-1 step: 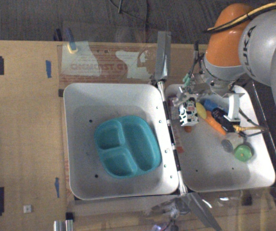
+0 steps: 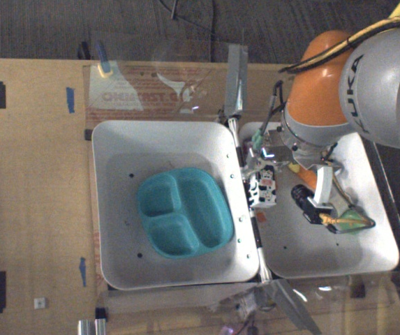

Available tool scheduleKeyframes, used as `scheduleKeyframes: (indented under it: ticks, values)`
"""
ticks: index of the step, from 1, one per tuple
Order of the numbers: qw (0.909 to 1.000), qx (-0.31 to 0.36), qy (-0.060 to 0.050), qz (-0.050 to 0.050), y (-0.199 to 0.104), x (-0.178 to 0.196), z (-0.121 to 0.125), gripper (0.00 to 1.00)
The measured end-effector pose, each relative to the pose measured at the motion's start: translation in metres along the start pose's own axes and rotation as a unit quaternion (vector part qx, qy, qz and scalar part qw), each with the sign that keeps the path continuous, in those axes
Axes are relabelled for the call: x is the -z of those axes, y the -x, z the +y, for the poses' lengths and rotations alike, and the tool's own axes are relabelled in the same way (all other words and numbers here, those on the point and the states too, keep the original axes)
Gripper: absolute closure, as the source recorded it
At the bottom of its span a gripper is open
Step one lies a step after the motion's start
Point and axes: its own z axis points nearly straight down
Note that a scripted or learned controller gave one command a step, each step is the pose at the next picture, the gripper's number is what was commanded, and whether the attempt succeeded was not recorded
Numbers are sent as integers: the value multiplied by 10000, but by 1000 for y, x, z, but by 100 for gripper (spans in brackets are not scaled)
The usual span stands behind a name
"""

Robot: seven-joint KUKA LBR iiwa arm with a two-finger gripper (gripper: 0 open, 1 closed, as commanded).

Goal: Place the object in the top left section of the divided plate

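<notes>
Camera view: gripper hangs over the right bin; its state I cannot tell. Secure one object, then lower it squarely into the teal plate's upper-left section

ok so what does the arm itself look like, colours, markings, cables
The arm is light grey with rounded, smooth casings, and black KUKA lettering runs down its side. A glossy orange band wraps the section above the wrist. A yellow and a black cable run along the top of the arm toward the upper right. Below the band sits a darker metal wrist part with thin wires.
</notes>
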Motion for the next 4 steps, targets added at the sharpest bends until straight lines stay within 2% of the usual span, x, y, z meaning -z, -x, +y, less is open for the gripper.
scheduleKeyframes:
  ticks: [1, 2, 3, 4]
  values:
    - [9989, -459, -7, 0, -66, 24, -60, 100]
    - [9996, 299, -10, -2, -120, 13, -87, 100]
    - [9989, 464, 13, -8, -91, 121, -64, 100]
    - [9996, -279, -8, -5, -149, 65, -71, 100]
